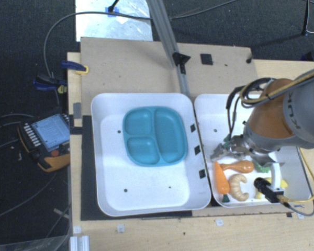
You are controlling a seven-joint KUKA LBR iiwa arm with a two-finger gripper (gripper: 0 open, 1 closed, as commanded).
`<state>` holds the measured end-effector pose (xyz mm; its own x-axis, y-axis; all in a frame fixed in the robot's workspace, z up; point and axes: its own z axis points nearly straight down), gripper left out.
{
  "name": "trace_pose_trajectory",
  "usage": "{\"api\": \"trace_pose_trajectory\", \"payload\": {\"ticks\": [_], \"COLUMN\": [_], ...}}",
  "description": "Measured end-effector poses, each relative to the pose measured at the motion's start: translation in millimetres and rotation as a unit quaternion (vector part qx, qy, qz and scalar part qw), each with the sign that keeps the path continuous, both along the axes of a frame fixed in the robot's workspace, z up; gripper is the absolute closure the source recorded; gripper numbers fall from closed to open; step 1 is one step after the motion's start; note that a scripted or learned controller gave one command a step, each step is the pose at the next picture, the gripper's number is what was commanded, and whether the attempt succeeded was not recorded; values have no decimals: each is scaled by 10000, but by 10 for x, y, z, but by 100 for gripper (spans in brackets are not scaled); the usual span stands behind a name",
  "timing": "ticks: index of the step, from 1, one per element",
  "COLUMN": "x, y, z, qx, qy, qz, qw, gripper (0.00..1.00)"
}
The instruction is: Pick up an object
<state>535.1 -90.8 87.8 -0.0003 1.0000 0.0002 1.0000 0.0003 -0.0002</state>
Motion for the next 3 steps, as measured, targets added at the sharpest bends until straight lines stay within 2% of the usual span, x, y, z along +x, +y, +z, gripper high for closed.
{"api": "trace_pose_trajectory", "payload": {"ticks": [1, 2, 3], "x": [9, 47, 63], "y": [2, -72, -67], "z": [126, 742, 1175], "qx": [1, -7, -5], "qy": [-14, -37, -32], "qz": [0, 16, 22], "qw": [10000, 10000, 10000], "gripper": [100, 100, 100]}}
